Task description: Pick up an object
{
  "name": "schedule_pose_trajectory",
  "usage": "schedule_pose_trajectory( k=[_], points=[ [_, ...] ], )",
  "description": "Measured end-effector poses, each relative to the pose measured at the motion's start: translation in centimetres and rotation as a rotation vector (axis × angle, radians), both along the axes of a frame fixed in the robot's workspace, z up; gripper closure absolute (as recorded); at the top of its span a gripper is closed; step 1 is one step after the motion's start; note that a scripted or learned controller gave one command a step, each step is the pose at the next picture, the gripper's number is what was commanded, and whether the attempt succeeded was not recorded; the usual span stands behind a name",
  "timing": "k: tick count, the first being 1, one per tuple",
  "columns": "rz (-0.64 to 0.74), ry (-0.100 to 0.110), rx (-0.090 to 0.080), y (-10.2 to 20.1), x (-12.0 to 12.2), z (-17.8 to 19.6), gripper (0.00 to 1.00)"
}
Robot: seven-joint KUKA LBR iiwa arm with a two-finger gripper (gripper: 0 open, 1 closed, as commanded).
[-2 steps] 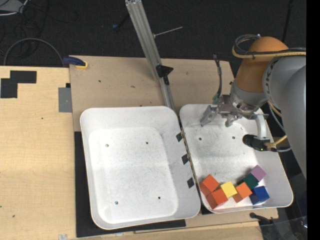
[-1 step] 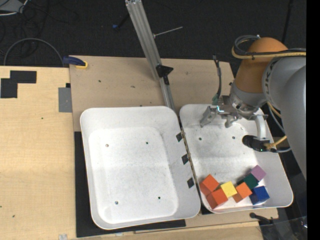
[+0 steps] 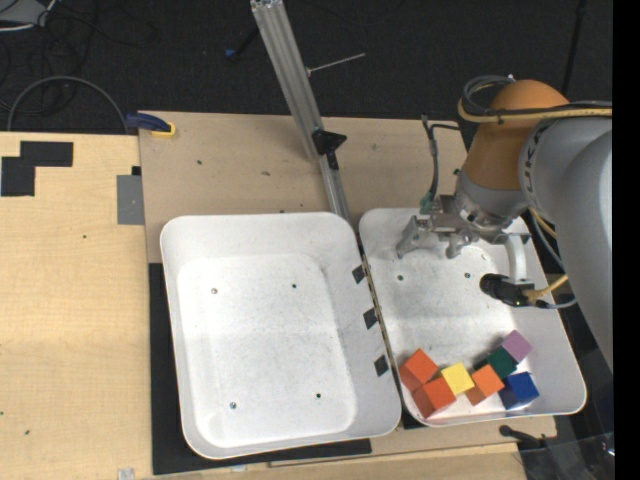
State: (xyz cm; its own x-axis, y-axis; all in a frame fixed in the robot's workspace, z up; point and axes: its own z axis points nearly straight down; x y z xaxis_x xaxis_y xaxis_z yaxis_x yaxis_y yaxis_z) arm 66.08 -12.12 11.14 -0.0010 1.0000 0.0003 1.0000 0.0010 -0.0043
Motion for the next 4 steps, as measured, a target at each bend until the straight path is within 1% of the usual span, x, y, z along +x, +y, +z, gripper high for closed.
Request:
schedule_pose_trajectory(
  k=[2,3,4],
  points=[
    [0.000,-0.001,0.000,0.0,0.0,0.0,0.00],
    [-0.004,0.002,0.001,1.4,-2.3,-0.2,0.00],
    [-0.011,0.000,0.000,1.1,-2.3,0.8,1.00]
  ],
)
